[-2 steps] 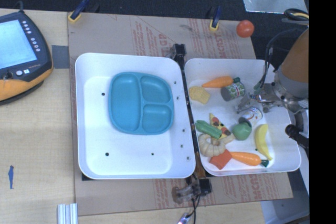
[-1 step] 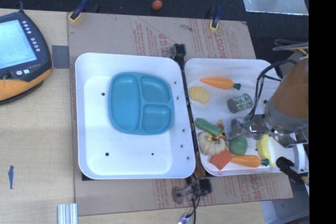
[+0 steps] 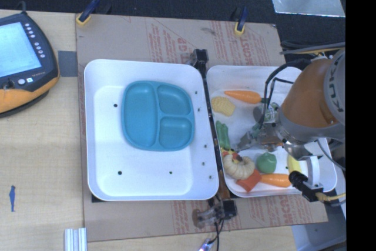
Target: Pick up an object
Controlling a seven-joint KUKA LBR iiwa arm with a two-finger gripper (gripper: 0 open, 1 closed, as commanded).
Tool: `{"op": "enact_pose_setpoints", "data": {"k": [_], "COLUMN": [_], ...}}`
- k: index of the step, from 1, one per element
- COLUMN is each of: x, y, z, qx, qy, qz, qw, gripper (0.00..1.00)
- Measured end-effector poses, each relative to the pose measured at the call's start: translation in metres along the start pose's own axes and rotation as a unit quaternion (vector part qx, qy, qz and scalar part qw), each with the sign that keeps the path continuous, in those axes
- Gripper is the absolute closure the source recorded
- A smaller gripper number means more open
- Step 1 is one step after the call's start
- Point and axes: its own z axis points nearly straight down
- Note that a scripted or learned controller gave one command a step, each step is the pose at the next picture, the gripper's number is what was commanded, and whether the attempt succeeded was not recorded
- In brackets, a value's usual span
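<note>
- Camera view: the arm [image 3: 308, 100] reaches in from the right over the right bin [image 3: 235, 72], its wrist low above the toys.
- The gripper [image 3: 257, 137] hangs in the middle of that bin, just right of the green pod [image 3: 223, 135] and above the green ball [image 3: 267, 162]. Its tips are a dark tangle against the white floor; how the gripper stands, and whether anything is in it, cannot be told.
- Step in hand, as a judgement: the approach or the grab itself, with no object seen lifted clear of the bin.
- Next move likely calls for closing on one toy and rising straight up; the toys lie close together at the near end, so a neighbour could be nudged.
- Candidates: a smooth orange carrot [image 3: 242, 96] near the far wall, a ridged yellow corn piece [image 3: 222, 105] just left of it, a cream ribbed gourd [image 3: 239, 167] touching a red piece [image 3: 248, 182], and a second carrot [image 3: 276, 180] by the near wall.
- All look like hard glossy plastic, rounded and apt to slip.
- The left bin [image 3: 100, 126] bears a teal tray [image 3: 157, 115] with three moulded sections, matte and rounded at the corners.
- A tablet [image 3: 23, 64] with an orange rim lies on the wooden bench, well apart.
</note>
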Motion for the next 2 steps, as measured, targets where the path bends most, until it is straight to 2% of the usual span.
{"op": "enact_pose_setpoints", "data": {"k": [1,2], "x": [0.005,0.008], "y": [0.080,0.140], "z": [0.000,0.002], "qx": [0.000,0.008], "qy": [0.001,0.001], "qz": [0.002,0.004], "qw": [1.0000,1.0000], "gripper": [0.00,0.00]}}
